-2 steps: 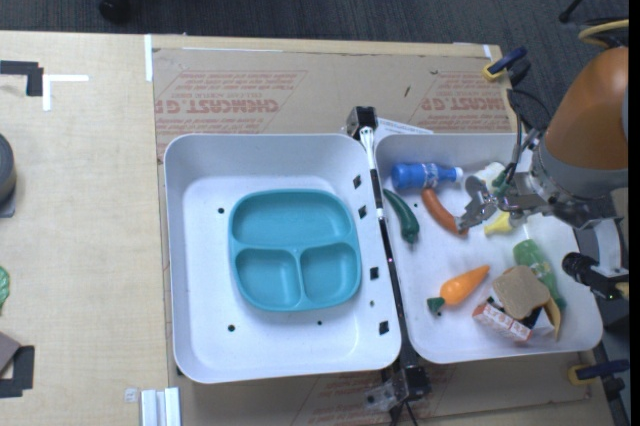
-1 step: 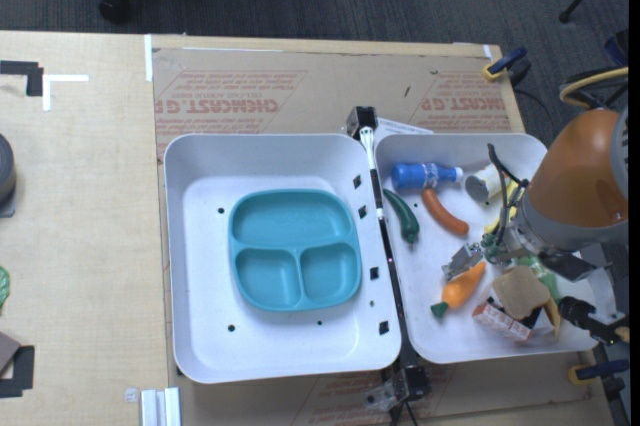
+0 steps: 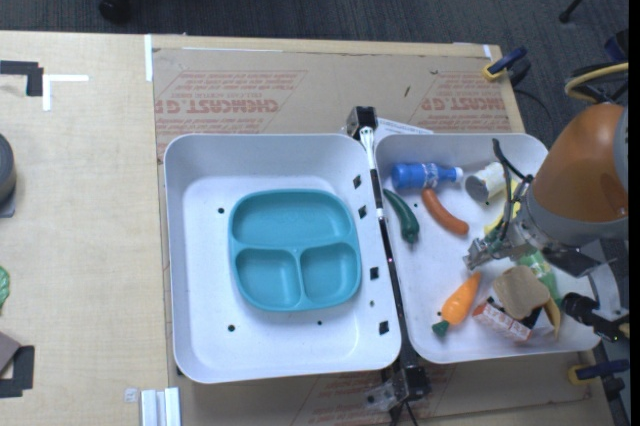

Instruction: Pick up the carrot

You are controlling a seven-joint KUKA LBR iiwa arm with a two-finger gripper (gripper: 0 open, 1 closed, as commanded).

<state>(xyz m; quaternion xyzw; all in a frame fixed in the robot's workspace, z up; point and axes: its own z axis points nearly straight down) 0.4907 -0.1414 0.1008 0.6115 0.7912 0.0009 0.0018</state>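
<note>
Two shallow white bins sit side by side on the bench, the left bin (image 3: pixel 190 334) holding a teal divided plate (image 3: pixel 295 249) near its middle, with three compartments facing up. The right bin (image 3: pixel 425 339) carries the clutter. The carrot (image 3: pixel 461 300) lies toward that bin's near edge, roughly midway along it, tilted with its orange body pointing up toward the far right and its green top (image 3: pixel 440 325) down by the near rim. It touches nothing that grips it. Just to its right lie a crumpled brown piece (image 3: pixel 520 292) and a red-and-white packet (image 3: pixel 503 322), close to the near right corner. Near the far edge lie a blue bottle (image 3: pixel 418 176) and a pale cup-like thing (image 3: pixel 488 182) beside it. A green pepper (image 3: pixel 404 213) rests along the left wall, and an orange-red sausage (image 3: pixel 445 212) lies slanted between the pepper and the bin's middle.

The arm (image 3: pixel 592 169) reaches in over the right edge of the right bin, its orange band large in the frame. The gripper (image 3: pixel 482 254) hangs low above the bin's middle, just beyond the carrot's upper end and apart from it. Its fingers are small and dark against the clutter, so I cannot tell how wide they stand, and nothing can be made out between them.
</note>
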